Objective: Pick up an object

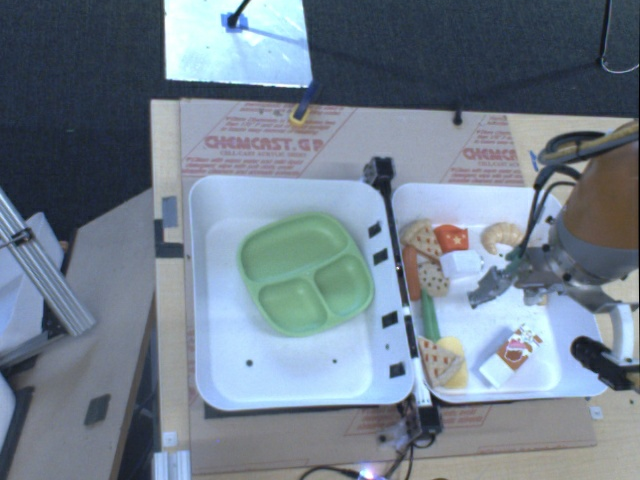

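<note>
White block lying in the right bin, just beside the end effector.

The block is judged light, stiff and smooth (probably toy food), best taken across its short flat sides. It sits between a red piece above and a cookie-like piece to its left. The arm is reached in from the right, wrist lowered and tilted toward the block; whether the end effector is parted or closed cannot be told, and nothing is seen in it.
</note>
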You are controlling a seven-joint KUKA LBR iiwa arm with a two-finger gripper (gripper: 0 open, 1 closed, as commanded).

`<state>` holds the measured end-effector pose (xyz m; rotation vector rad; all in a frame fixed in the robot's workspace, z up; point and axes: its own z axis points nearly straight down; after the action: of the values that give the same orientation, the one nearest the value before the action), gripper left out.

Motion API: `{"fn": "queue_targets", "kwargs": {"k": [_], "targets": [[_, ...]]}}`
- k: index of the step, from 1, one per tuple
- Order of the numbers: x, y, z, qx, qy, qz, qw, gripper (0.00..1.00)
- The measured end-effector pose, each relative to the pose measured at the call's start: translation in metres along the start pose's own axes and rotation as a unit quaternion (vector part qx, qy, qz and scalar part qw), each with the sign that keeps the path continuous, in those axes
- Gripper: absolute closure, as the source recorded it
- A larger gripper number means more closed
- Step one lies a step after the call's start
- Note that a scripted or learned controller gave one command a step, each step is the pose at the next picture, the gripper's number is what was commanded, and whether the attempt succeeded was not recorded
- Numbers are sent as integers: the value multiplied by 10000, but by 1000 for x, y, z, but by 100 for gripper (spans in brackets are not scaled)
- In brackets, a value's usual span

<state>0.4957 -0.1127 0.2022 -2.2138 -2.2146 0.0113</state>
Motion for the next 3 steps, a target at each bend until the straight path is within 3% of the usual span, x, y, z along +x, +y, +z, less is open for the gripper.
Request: {"fn": "queue_targets", "kwargs": {"k": [1,3], "targets": [[0,3,-6,-66,-11,-16,10000,0],[-3,2,79,-44,-4,-2,10000,0]]}}
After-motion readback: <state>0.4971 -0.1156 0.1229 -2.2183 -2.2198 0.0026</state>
